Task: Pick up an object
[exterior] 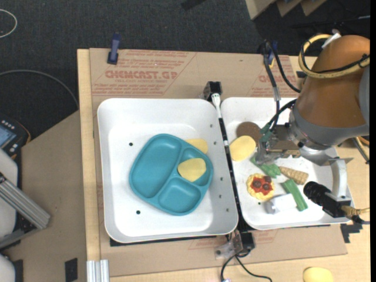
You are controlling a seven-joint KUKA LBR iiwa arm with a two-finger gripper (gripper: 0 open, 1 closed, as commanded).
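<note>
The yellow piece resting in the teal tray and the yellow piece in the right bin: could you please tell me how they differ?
The yellow piece in the teal tray sits inside the divided tray in the left bin; the yellow piece in the right bin lies directly on the bin floor. The tray piece lies far from the end effector; the bin piece lies right beside it. Both are pale yellow and rounded.

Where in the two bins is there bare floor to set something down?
Left white bin: bare along its far wall and left of the teal divided plate. Right white bin: crowded near the claw, bare only at the far edge.
</note>
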